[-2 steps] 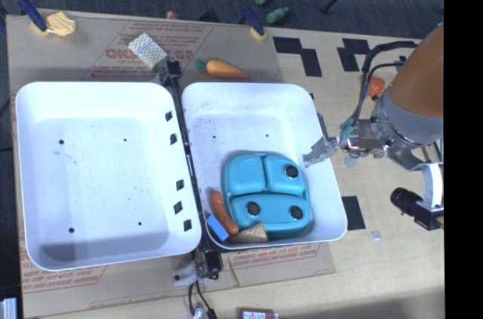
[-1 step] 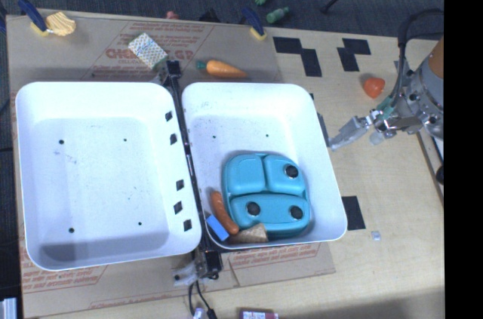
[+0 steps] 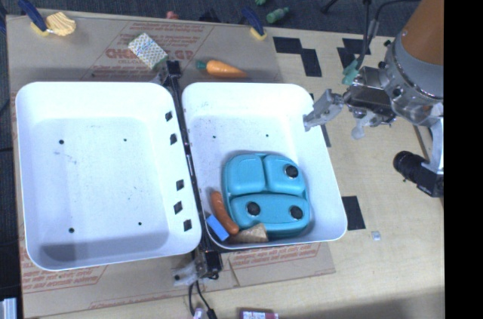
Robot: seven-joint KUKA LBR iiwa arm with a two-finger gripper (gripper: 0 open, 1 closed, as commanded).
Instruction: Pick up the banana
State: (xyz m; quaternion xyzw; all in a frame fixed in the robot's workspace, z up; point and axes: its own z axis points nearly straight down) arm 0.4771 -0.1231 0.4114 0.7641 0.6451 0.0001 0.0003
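The two grey fingers [image 3: 320,112] of the gripper [image 3: 339,121] are seen spread apart, with nothing between them. One fingertip is poised over the right rim of the right shallow white plastic bin [image 3: 249,93], near its far right corner; the other is held just outside that rim, above the bench. Behind the fingers, the grey metal wrist and the orange band of the arm [image 3: 423,46] are seen over the bench's right edge.

Inside the right bin, a light blue plastic tray with rounded compartments [image 3: 266,195] is set towards the near right corner. Against its left side, a small orange carrot-shaped toy [image 3: 218,203], a blue block [image 3: 217,228] and a brown wedge-shaped piece [image 3: 253,233] are crowded together along the near edge.

A pale yellow lumpy object [image 3: 62,25] is found at the far left corner of the brown cardboard sheet [image 3: 90,46], beside a blue clip [image 3: 32,13] and well apart from the gripper; whether it is the banana cannot be told. A second orange carrot toy [image 3: 222,69] is laid just beyond the far rim of the right bin. The left shallow white plastic bin [image 3: 30,159] is placed beside the right one, their rims touching.
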